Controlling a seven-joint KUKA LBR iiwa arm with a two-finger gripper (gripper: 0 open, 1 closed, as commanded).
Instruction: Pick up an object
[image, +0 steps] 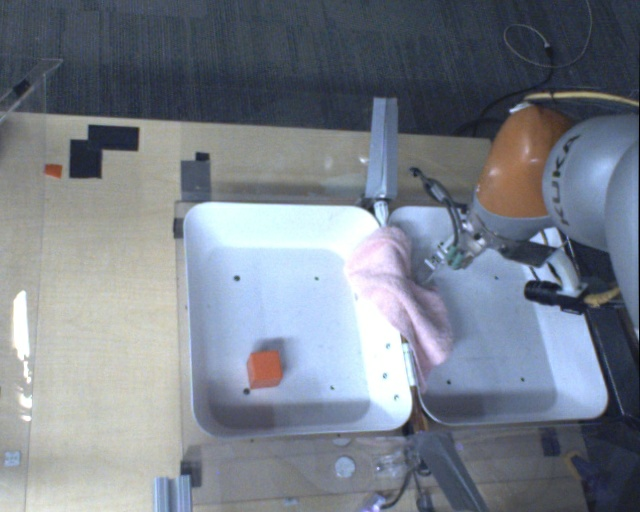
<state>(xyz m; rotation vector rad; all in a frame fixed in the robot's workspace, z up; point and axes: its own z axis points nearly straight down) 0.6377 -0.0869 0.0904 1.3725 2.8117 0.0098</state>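
Across the divider between the two bins lies the pink cloth (404, 295) — my hand (447, 257) hovers beside it, grip state unclear — and a shallow pinch could slip off.

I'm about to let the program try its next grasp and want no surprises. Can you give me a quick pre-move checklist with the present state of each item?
1. Target in view: orange block in the left bin: ok.
2. Block free of clutter: ok.
3. Pink cloth draped over the divider, off the block: ok.
4. Gripper over the right bin, not above the block: not ok.
5. Finger opening: cannot tell.
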